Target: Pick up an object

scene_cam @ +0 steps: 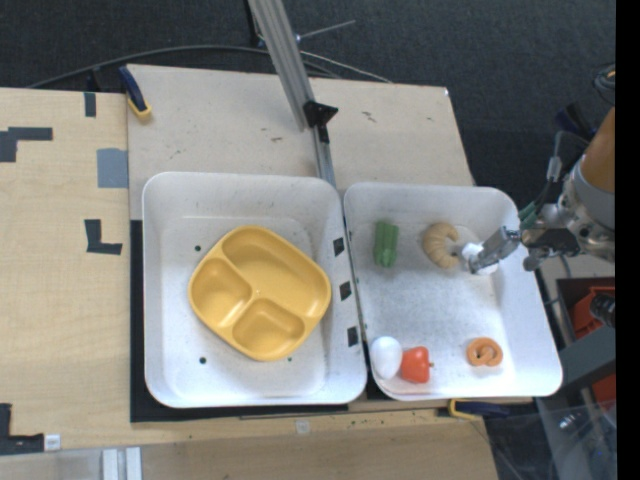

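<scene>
From my remote station I see the arm reaching in from the right, its gripper (478, 258) low over the upper part of the right bin (520, 308). The fingertips sit right against a tan, bun-shaped object (438, 242) near the bin's back wall — touching it or nearly so. I cannot tell whether the end effector is released or clenched; at this slant the tip is too small and blurred, and the bun is not visibly caught by it.

Just left of the bun lies a green block (385, 243), upright on the bin floor near the divide between the two bins. Along the front edge of the same bin rest three more pieces: a white egg-like object (385, 353) in the front left corner, a red pepper-like object (416, 365) touching it on its right, and an orange ring (484, 353) well apart toward the front right.

The left bin (165, 268) holds a yellow divided plate (260, 291), lying flat and turned at an angle — three compartments facing up.
</scene>
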{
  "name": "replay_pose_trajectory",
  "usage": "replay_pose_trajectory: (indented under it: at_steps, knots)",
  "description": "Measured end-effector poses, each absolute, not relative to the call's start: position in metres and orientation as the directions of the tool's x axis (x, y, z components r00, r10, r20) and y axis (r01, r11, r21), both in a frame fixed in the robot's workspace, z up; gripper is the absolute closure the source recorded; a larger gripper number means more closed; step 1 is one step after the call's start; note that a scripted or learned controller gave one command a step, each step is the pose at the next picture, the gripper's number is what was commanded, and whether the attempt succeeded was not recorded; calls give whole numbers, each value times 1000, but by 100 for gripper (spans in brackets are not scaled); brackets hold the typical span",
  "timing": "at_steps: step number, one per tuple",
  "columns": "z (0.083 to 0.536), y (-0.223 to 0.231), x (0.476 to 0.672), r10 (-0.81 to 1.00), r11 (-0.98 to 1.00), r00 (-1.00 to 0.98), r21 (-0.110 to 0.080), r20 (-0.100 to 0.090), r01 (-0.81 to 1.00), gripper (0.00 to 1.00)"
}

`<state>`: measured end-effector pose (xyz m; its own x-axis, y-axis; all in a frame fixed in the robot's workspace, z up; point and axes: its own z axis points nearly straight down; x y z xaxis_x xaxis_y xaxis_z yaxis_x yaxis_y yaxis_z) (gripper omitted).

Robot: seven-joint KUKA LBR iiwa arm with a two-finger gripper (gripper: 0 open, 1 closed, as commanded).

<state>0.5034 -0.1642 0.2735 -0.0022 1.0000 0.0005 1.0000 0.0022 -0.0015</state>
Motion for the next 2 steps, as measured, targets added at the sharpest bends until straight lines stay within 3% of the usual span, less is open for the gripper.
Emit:
replay_pose_trajectory:
  at_steps: [1, 2]
  knots:
    - [274, -164, 503, 1000, 2, -2, -1, 0, 1000, 0]
    - [212, -164, 509, 1000, 1, -1, -8, 1, 1000, 0]
